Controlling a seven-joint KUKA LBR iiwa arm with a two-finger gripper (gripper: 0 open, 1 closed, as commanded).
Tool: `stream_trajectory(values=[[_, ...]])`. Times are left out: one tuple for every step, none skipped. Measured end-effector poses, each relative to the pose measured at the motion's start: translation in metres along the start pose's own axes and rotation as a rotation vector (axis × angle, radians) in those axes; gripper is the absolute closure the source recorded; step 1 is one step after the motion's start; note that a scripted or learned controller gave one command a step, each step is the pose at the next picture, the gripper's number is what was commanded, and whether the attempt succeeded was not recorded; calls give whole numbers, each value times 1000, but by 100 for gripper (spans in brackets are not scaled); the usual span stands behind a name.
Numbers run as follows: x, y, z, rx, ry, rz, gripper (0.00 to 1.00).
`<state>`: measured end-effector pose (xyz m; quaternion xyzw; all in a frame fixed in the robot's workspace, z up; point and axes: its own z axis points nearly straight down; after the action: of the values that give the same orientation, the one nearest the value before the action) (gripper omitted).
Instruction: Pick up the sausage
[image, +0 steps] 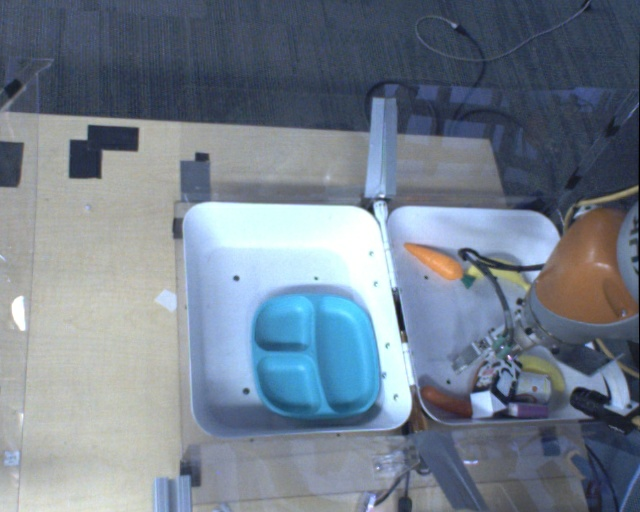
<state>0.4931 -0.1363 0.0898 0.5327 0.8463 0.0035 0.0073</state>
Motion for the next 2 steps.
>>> stream_trajectory(values=[[-9, 78, 1, 0, 1, 148, 0], [0, 2, -20, 9, 5, 59, 0]])
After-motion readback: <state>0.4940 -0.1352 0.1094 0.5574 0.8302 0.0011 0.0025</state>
